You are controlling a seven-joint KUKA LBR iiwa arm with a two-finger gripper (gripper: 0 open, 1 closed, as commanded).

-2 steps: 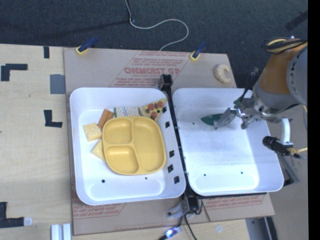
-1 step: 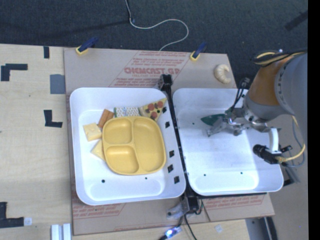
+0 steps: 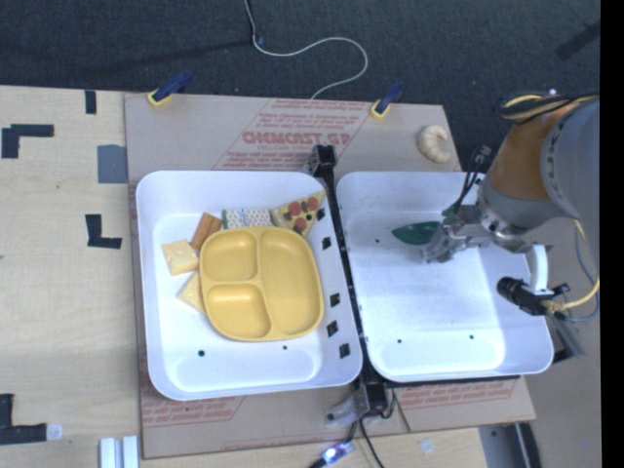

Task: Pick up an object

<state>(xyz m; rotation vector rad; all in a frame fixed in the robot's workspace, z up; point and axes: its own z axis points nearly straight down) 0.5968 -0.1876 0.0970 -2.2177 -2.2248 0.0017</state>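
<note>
Your claw [image 3: 438,247] sits in the right bin [image 3: 429,344], touching a green thing [image 3: 416,231] at its 10 o'clock; can't tell whether it's actually gripping.

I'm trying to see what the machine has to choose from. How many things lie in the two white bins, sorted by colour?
Yellow: 1, the divided plate in the left bin.
Tan or orange: 3, small food-like pieces beside and partly under the plate.
Patterned, mixed colours: 2, pieces behind the plate.
Dark green: 1, an item in the right bin.
Total: 7, though the plate may hide more.
</note>
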